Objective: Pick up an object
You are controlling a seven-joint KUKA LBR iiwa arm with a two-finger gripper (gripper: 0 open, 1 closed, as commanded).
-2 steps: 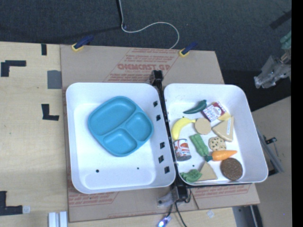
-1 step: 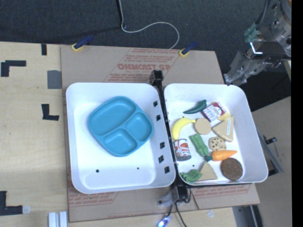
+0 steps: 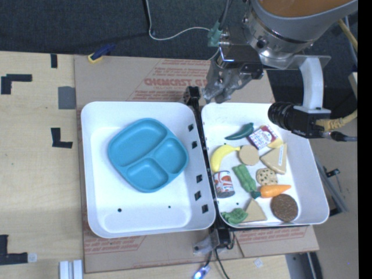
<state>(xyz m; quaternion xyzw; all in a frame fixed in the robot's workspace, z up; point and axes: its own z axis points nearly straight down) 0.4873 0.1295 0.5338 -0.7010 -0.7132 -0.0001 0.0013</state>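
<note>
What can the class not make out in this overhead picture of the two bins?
- Claw: blurred in the camera view, so its state is unclear.
- Small can: label too small to read.
- Red packet: print too small.
- Arm: cut off by the top edge.

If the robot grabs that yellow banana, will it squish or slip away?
Probably not squish: the banana looks like smooth, shiny toy plastic, so likely stiff and light. Its curved shape could slip or swivel between fingers. It lies close to the can and the tan round piece, so a push may nudge them.
</note>
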